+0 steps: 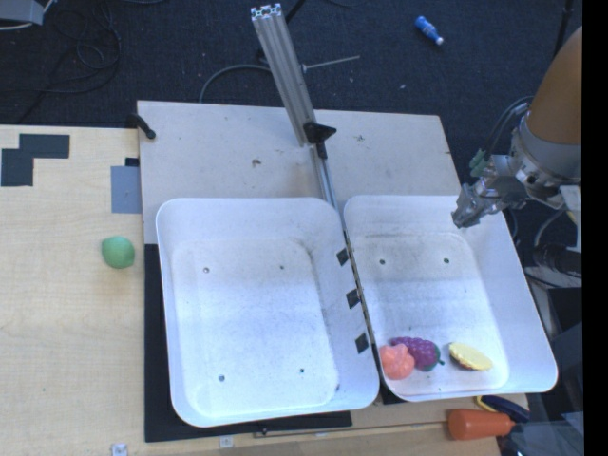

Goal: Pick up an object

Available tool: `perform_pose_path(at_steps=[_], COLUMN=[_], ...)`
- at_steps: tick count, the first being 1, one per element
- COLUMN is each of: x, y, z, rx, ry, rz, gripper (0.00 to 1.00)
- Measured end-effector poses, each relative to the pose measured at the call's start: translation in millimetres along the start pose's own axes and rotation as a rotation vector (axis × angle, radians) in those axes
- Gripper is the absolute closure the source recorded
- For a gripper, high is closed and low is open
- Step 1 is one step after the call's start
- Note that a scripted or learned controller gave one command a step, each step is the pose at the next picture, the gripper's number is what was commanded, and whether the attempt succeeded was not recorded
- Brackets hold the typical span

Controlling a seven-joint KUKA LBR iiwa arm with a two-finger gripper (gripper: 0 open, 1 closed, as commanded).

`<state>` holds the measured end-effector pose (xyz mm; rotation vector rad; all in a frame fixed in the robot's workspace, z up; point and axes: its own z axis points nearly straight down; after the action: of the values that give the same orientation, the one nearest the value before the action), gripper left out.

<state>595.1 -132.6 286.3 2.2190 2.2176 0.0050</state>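
Bins first: I take the right bin (494, 283) as my landmark. Above its far right corner hangs the gripper (469, 212); how its claw is set I cannot tell. Along the bin's near wall lie purple grapes (418, 351), a pink toy (397, 361) touching them, and a yellow piece (470, 356) apart. I'd choose the yellow one, standing alone, and descend straight over it.
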Motion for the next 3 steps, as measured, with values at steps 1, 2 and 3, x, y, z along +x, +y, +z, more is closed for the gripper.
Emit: perform_pose_path(at_steps=[1,2,3], x=[43.9,89.8,148.1], y=[-8.3,-15.8,-19.3], z=[19.3,19.2,36.2], rx=[0.007,0.006,0.007], ry=[0.002,0.002,0.002], rz=[-0.003,-0.004,-0.004], gripper=[1.0,1.0,1.0])
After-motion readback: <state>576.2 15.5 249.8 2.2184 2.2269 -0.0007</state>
